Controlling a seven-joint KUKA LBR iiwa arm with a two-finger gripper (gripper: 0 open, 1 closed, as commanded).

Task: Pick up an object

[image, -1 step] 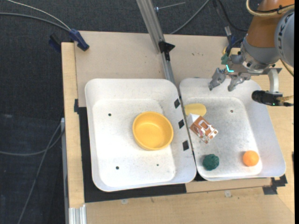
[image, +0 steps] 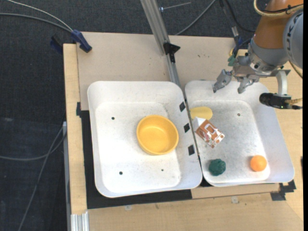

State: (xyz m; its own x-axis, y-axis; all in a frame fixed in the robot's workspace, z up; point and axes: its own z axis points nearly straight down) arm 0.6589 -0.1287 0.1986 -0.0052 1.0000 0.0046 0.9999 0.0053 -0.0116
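**Gripper spread above the right bin's far edge, nothing in it**

The gripper (image: 233, 83) hangs over the far edge of the right bin (image: 276, 143), its two fingers parted with nothing between them.

Inside that bin, a pale yellow piece (image: 201, 112) lies against the left wall, with a red-and-white carton (image: 210, 133) just beside it toward the middle. A dark green ball (image: 217, 167) sits near the near-left corner, and an orange ball (image: 258, 163) near the near-right corner, well apart from the gripper.

The left bin (image: 108, 177) carries a yellow bowl (image: 157, 134), upright, right of its centre.
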